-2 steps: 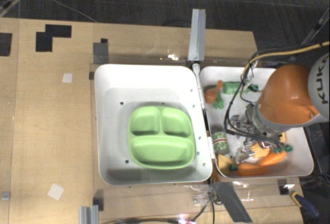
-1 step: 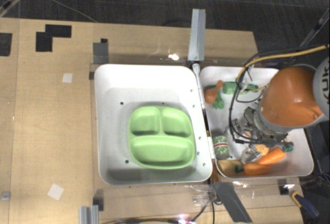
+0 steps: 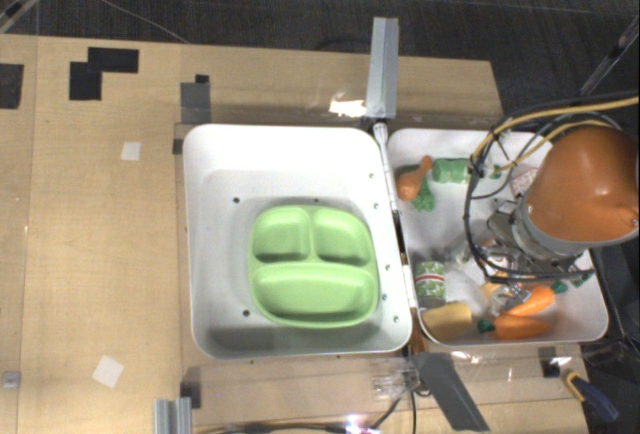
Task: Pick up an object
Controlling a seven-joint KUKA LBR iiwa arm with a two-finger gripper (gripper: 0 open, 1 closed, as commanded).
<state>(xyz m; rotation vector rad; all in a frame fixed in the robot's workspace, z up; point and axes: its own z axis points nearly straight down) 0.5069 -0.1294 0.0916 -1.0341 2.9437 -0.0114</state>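
Hanging low over the right bin [image 3: 600,322], reaching in from the right, with the arm [image 3: 585,187] and its orange band covering most of the gripper [image 3: 518,267] from above. Cannot tell whether clenched or released: masked by the wrist and a tangle of cables. Cannot tell either whether anything is grasped.

Just below the gripper, toward the bin's near wall: two orange carrot toys [image 3: 528,303], one lying above the other, the lower one [image 3: 515,327] with a green stub at its left end. Left of these, in the near left corner of the same bin: a tan block [image 3: 448,320], and just above it a small green-and-white can [image 3: 430,280]. Further off, up and to the left of the gripper, by the far wall: another orange toy with a green end [image 3: 411,184], close beside a green piece [image 3: 451,171].

Well away to the gripper's left, past the shared wall: the left bin [image 3: 210,222], holding a green divided plate [image 3: 313,265], lying flat near its middle with three compartments.
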